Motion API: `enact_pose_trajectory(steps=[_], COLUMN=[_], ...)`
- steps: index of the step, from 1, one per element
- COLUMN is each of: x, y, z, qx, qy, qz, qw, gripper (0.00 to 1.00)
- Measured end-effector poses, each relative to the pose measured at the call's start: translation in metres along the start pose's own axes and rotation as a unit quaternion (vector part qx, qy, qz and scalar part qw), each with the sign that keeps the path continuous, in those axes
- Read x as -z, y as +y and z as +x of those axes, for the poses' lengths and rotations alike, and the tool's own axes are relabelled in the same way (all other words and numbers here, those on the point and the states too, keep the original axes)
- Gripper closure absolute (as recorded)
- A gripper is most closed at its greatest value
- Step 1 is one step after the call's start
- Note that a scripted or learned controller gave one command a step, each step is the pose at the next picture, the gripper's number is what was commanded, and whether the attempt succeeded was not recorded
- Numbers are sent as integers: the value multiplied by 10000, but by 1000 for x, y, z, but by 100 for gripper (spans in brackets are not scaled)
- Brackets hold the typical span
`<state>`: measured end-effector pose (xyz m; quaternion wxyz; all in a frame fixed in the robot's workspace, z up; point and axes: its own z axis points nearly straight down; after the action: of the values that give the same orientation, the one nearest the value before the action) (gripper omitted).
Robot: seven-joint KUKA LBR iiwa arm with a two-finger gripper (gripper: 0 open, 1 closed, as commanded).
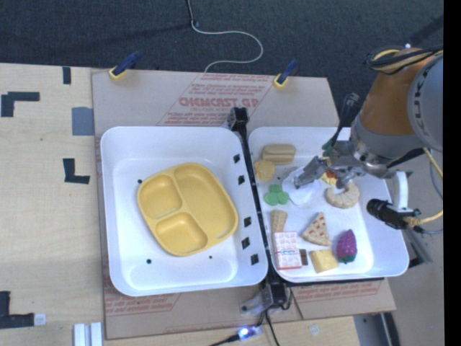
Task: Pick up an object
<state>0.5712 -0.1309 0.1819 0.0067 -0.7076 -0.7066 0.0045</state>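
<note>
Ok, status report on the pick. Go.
Gripper low over right bin, nothing seen held. Toy food scattered beneath: pizza slice, grapes, cookie. Yellow tray alone in left bin.

Dark carpet floor (pixel 86 13) behind; pale wood bench (pixel 43 215); cardboard sheet (pixel 216 99) clamped on top; white cable (pixel 230 38).

Light fell evenly and fairly bright from overhead, with soft, short shadows. The white bins (pixel 115 193) glared slightly, nearly washing out their rims. The picture was a little soft and grainy; small items perhaps blurred.
</note>
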Motion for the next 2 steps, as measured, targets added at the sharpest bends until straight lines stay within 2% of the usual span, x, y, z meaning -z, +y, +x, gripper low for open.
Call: enact_pose_trajectory(steps=[1,2], x=[6,-42], y=[3,9], z=[0,1], qx=[14,16], qy=[-11,-12], qz=[-57,-39], qw=[10000,10000], gripper=[0,0])
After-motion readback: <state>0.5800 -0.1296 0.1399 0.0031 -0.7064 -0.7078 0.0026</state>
